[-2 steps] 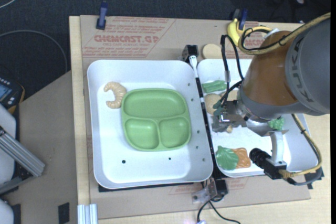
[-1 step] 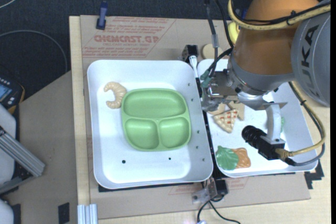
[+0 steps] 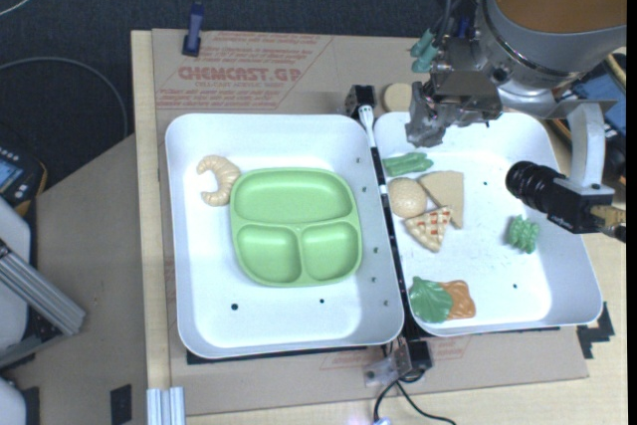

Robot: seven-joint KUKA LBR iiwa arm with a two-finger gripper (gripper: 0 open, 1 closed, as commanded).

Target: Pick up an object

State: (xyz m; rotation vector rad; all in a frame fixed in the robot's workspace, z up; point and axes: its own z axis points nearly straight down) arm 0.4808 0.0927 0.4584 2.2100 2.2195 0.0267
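Camera view: left bin (image 3: 189,214) holds a green divided tray (image 3: 296,224) at centre and a tan croissant (image 3: 218,178) toward its far-left corner. Right bin (image 3: 567,264) holds a green pea pod (image 3: 407,162), bread pieces (image 3: 426,192), a pizza slice (image 3: 431,227), a green-and-orange item (image 3: 441,301) at its near edge, and small broccoli (image 3: 523,233). Gripper (image 3: 426,129) hangs over the right bin's far-left corner, just above the pea pod; jaw state cannot be told. Bench is brown board on dark carpet.

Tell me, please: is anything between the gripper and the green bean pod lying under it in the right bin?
Nothing visible is. The gripper hangs at the back of the right bin, just above the green bean pod. The nearest other things, a pale bread roll and a tan wedge, lie further forward, beside the pod.
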